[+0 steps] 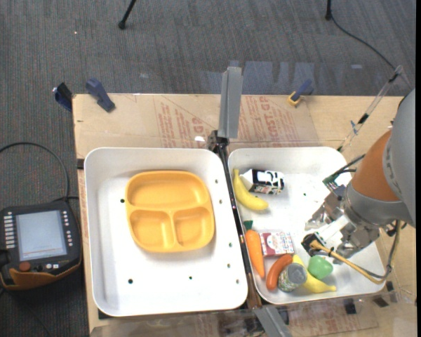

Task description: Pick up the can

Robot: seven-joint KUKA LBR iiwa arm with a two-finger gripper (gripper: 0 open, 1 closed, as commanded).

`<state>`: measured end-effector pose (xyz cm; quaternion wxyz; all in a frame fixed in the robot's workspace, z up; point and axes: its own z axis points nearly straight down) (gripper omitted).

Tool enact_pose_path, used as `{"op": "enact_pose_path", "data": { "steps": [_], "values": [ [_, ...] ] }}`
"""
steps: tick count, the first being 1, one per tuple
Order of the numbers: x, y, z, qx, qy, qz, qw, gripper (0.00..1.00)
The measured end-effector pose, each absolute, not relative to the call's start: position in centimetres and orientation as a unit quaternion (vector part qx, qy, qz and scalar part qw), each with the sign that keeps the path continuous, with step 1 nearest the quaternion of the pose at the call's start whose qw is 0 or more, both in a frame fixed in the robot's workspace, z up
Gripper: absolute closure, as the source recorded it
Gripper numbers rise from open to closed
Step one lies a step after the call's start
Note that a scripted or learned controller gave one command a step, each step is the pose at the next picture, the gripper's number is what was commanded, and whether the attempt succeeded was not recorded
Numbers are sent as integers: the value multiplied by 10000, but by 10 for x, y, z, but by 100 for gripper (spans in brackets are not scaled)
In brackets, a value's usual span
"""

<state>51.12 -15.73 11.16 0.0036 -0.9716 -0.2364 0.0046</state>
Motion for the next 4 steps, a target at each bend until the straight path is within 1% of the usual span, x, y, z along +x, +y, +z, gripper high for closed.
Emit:
{"op": "enact_pose_path", "data": {
  "steps": [1,2,3,4],
  "values": [
    [526,-194,111,-9721,-2345,45,35,0],
    [539,-143,129,-9814,-1919,44,26,0],
    [567,-181,116,-9765,-2153,48,30,0],
    [553,-210,105,-9852,-1710,46,34,0]
  ]
}}
